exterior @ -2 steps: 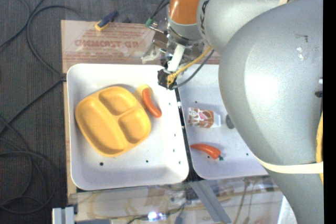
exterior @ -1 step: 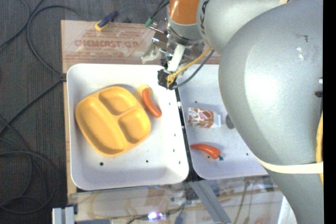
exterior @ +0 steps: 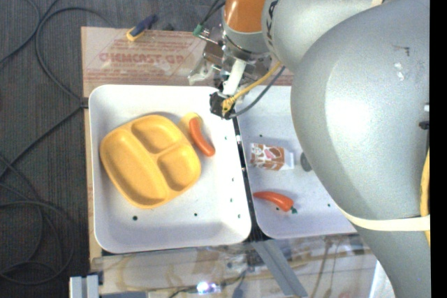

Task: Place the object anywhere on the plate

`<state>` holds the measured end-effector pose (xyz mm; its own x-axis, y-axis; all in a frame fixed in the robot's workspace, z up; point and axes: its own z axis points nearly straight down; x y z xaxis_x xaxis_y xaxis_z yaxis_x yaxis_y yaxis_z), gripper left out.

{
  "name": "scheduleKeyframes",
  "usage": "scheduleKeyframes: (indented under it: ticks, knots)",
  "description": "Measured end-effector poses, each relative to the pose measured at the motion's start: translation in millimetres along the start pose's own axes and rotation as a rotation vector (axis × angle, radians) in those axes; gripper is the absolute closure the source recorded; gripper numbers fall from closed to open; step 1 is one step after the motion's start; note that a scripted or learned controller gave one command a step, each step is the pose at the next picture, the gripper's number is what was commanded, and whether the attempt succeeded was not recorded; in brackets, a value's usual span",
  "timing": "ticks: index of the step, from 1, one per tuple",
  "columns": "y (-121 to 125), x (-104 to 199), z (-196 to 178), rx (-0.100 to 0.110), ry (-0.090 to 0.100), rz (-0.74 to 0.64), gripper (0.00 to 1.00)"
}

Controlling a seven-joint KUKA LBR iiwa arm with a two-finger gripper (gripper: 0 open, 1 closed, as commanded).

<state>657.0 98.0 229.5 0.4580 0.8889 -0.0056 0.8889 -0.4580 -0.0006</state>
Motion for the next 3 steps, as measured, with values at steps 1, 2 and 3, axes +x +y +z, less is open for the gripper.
scheduleKeyframes:
  ticks: [1,2,3]
  knots:
    - [0.0,0.0,0.0,0.0,0.0,0.0,0.0]
    - [0.0,0.0,0.0,0.0,0.0,0.0,0.0]
    - [0.0,0.0,0.0,0.0,0.0,0.0,0.0]
